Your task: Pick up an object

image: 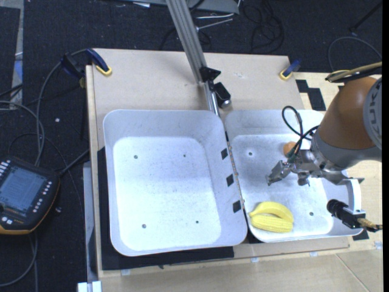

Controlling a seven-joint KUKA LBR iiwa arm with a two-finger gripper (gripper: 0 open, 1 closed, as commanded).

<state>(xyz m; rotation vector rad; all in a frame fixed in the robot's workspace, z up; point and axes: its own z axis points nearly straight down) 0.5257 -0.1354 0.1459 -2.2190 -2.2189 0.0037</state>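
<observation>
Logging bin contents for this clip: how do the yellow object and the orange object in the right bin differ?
The yellow object is larger and in plain sight; the orange object is smaller and partly hidden by the arm. The yellow one lies at the right bin's near edge, the orange one farther back, beside the pincer. Both sit in the same bin.

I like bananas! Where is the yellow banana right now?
The banana lies in the right bin, at its near edge, below the claw.

arm bent low, gripper angled left
</observation>
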